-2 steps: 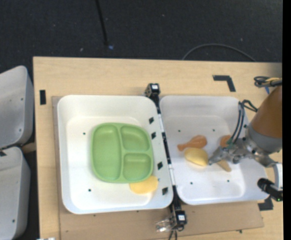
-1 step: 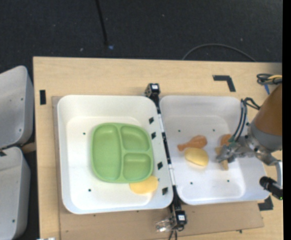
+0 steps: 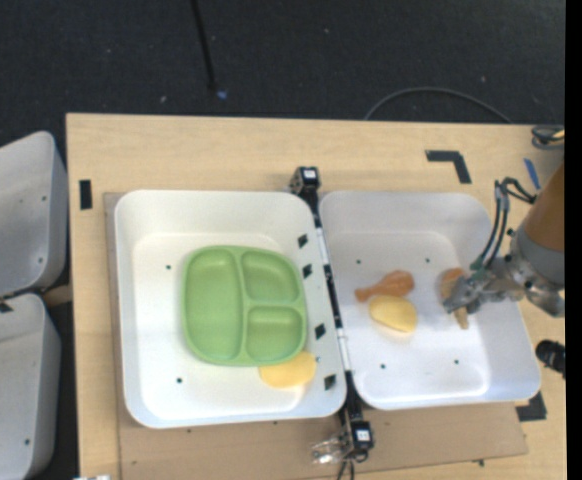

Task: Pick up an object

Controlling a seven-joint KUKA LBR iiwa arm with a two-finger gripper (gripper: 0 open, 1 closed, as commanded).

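gripper [image 3: 460,300] state unclear | near right bin [image 3: 391,218] right wall | orange object [image 3: 452,279] beside

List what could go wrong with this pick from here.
1. The hand sits low in the right bin, over a small orange piece; it may pinch only an edge and slip.
2. The hand is near the bin's right wall, so a lift could scrape it.
3. The yellow piece and orange drumstick-shaped toy touch, so reaching one could shove the other.
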